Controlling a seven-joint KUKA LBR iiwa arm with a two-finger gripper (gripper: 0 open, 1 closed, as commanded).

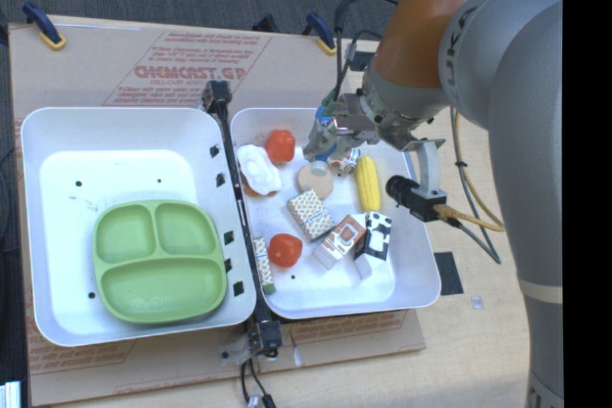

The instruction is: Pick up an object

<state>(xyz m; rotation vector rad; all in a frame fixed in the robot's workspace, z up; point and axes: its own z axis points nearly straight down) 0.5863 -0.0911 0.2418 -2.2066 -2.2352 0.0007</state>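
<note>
My gripper [330,148] hangs low over the back of the right bin [416,277]. It is just above a tan round piece [314,182] and between a red tomato [280,146] and a yellow corn cob [367,183]. The wrist hides what is directly beneath it. Nearer the front lie a patterned box [309,213], a second red tomato [285,249], a small carton [340,240] and a black-and-white box [377,235]. A white lumpy item [258,169] rests by the bin's left wall.
The left bin [57,148] holds a green divided plate [158,260]. A narrow packet [261,264] lies along the right bin's left wall. The arm's orange band and grey body [478,43] loom over the right side. Blue clamps [45,24] grip the cardboard at the back.
</note>
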